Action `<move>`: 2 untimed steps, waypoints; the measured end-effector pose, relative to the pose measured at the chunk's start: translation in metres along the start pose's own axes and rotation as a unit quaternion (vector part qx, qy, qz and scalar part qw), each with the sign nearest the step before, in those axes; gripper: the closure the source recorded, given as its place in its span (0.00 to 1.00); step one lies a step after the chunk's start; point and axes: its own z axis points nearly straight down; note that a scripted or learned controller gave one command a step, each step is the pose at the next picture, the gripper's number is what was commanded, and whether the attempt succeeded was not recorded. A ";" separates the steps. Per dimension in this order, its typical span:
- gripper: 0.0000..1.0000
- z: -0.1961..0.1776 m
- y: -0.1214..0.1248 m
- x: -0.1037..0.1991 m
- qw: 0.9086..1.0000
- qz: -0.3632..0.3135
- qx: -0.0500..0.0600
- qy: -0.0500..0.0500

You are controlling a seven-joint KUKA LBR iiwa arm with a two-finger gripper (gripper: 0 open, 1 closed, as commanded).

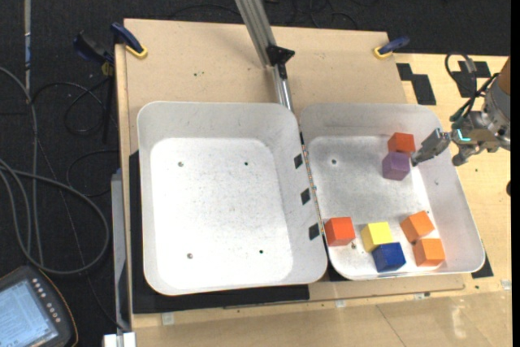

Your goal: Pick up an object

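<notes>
Arm enters from the right edge, gripper (439, 146) sits over the right rim of the right bin (357, 175), upper part. Fingertips too small and dark against the rim to read, so can't tell if it's open or closed. Nothing visible between them.

Candidate objects, all cubes in the right bin:
- orange cube (400, 144), upper right, just left of the gripper
- purple cube (396, 166), touching or nearly touching the orange one, just below it. These two are the closest to the gripper.
- red-orange cube (340, 231), near the bin's lower left, by the divider side
- yellow cube (376, 236), next to it on the right
- blue cube (389, 257), just below and touching the yellow one
- two more orange cubes at lower right: one (417, 225) tilted, the other (429, 253) just below it, close to the bin's front rim

Left bin (162, 142) shows bare white floor with speckle.

Surroundings: wooden counter (203, 61) under both bins, blue-yellow clamps at the back corners (128, 41) and (392, 47). A metal pole (248, 0) runs diagonally from the top down to the gap between the bins. Cables on the dark floor to the left, a tablet screen (24, 313) at bottom left.

In the way: the orange and purple pair sit tight together, and the bin's right wall is right beside the gripper.
</notes>
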 end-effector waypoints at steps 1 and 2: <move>0.00 -0.002 0.001 0.000 1.000 -0.001 -0.002 -0.001; 0.00 0.060 0.006 -0.001 1.000 0.001 0.001 0.000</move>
